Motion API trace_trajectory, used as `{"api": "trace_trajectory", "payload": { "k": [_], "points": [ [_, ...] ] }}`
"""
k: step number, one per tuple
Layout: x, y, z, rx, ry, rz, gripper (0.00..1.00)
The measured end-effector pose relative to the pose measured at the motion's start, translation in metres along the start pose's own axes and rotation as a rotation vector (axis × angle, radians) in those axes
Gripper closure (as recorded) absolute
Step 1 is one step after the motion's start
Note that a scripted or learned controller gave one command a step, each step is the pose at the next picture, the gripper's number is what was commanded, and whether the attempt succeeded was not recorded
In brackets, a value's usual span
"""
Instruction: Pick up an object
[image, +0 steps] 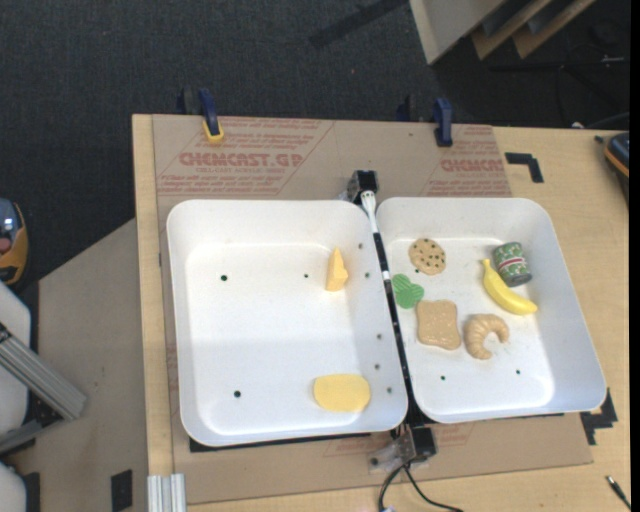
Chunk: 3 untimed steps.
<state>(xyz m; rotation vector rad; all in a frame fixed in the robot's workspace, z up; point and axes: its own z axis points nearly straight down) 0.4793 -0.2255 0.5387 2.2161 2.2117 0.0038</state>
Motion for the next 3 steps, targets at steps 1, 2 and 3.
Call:
{"api": "trace_trajectory", "payload": {
  "k": [1, 2, 3],
  "points": [
    [0.027, 0.000, 0.047, 0.013, 0.007, -0.005, 1.00],
    [0.000, 0.000, 0.000, 0.001, 0.000, 0.000, 1.00],
    [0.032, 0.000, 0.062, 0.014, 0.008, -0.005, 1.00]
  ]
}}
